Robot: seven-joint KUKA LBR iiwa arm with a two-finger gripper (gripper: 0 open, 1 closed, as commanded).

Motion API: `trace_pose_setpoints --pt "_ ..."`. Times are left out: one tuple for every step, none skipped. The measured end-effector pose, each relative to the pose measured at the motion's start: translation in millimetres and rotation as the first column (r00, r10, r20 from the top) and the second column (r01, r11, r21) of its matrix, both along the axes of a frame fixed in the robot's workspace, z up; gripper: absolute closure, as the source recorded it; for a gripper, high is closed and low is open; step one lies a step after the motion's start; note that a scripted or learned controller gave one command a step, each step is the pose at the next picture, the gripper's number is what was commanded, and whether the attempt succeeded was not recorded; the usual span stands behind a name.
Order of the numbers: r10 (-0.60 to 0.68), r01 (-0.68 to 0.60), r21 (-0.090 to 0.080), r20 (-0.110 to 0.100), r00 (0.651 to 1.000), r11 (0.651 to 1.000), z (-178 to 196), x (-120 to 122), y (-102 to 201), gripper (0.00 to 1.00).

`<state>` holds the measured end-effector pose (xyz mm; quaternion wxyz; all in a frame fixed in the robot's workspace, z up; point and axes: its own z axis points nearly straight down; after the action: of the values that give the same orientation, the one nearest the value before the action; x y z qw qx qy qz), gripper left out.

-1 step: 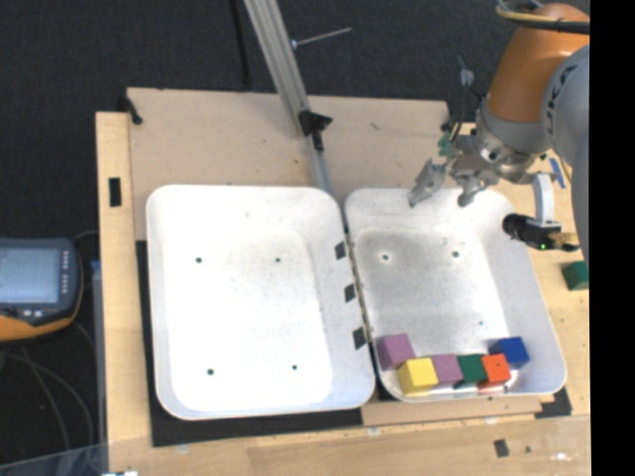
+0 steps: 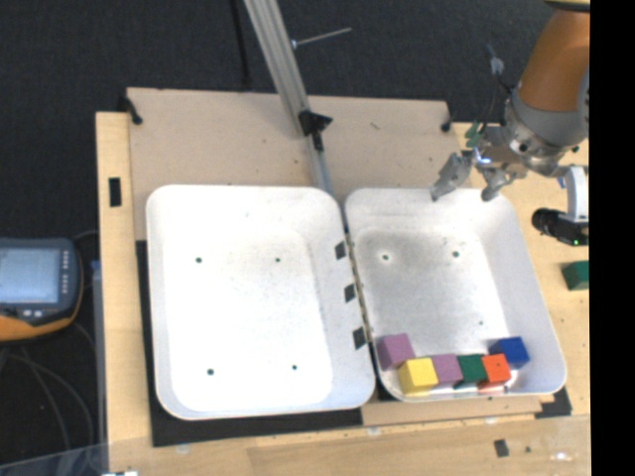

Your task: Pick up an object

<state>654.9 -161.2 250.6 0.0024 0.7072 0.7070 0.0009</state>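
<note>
Several small blocks lie along the near edge of the right bin point(image 2: 526, 266): a purple block point(image 2: 396, 349), a yellow block point(image 2: 419, 374), a mauve block point(image 2: 446, 369), a green block point(image 2: 470, 370), an orange block point(image 2: 495, 368) and a blue block point(image 2: 510, 350). My gripper point(image 2: 466, 183) hangs over the far right corner of that bin, well away from the blocks. Its two fingers are spread apart with nothing between them.
The left bin point(image 2: 164, 296) lies beside the right one. A slanted metal pole point(image 2: 283, 62) rises from the back of the bench between the bins. A handheld pendant point(image 2: 35, 286) sits off the bench at the left. A green object point(image 2: 576, 275) lies right of the bins.
</note>
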Motion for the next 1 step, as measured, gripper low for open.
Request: trace_pose_setpoints --pt "-0.005 0.005 -0.001 -0.006 1.0 1.0 -12.9 -26.2 -47.9 0.0"
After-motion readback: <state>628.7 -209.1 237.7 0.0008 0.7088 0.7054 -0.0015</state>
